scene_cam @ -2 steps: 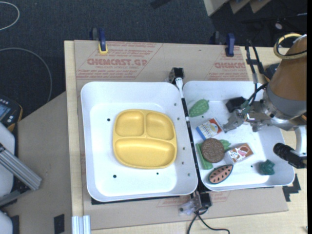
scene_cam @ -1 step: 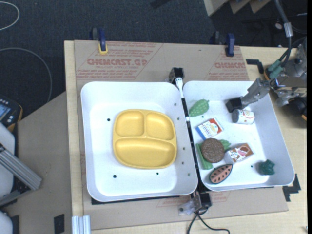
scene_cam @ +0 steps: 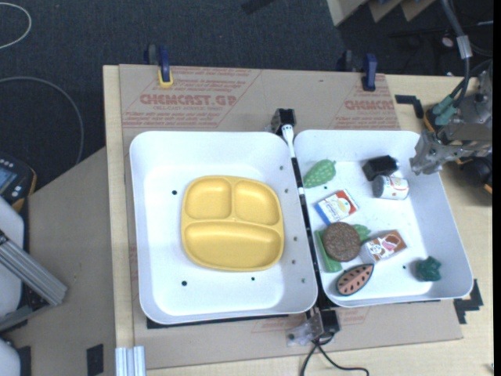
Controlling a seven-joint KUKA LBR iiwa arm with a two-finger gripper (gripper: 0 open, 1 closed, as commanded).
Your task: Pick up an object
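Hovering at the right bin's (scene_cam: 450, 210) far right rim, the gripper (scene_cam: 427, 161) looks blurred; whether its fingers are spread, I cannot tell.

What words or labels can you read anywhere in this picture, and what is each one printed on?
"CHEMCAST GP", red print on the brown board behind the left bin.
"CHEMCAST", same red print, partly cut off, on the board behind the right bin.
Small blue and white carton: print too small to read.
Red and white packet: print blurred.
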